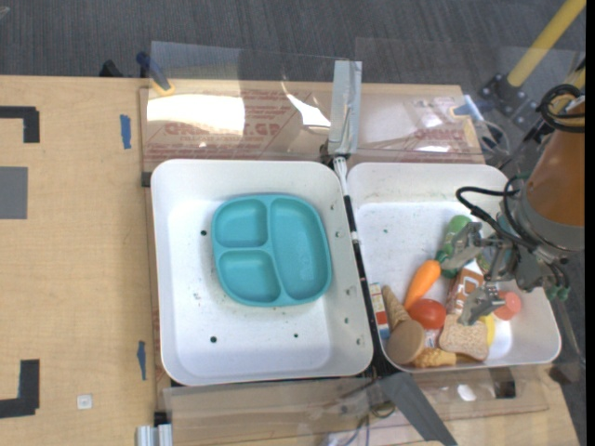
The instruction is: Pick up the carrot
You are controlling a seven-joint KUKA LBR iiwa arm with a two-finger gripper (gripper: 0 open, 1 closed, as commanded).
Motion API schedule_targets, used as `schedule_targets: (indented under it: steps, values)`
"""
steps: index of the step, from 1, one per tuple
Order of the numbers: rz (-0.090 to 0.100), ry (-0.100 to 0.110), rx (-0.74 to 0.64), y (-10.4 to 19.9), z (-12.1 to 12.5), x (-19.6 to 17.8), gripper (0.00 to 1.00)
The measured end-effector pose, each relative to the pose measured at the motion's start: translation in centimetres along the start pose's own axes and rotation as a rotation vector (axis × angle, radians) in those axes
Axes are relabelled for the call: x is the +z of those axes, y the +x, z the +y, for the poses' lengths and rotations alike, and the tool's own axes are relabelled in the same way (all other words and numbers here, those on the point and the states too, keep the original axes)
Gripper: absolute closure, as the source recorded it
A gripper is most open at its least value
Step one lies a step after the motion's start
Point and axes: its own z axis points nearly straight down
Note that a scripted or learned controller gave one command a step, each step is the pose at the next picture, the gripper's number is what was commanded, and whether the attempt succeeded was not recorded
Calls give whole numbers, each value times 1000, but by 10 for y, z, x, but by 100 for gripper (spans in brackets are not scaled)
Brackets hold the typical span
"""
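One crowded right bin (390, 203), my fingers' (487, 291) state I cannot tell, the carrot (424, 278) lying just beside a tomato (429, 313), so I risk snagging the wrong piece.

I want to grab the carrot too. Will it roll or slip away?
Probably. The carrot looks smooth and tapered, so it may slip from a pinch or roll in a curve. It looks like a stiff toy, likely light. The tomato sits close and might get nudged.
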Motion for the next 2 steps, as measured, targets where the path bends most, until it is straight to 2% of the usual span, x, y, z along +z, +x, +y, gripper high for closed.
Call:
schedule_targets:
  steps: [1, 2]
  values:
    - [-18, 2, 15, -28, 14, 123, 0]
    - [-9, 1, -45, -46, 13, 134, 0]
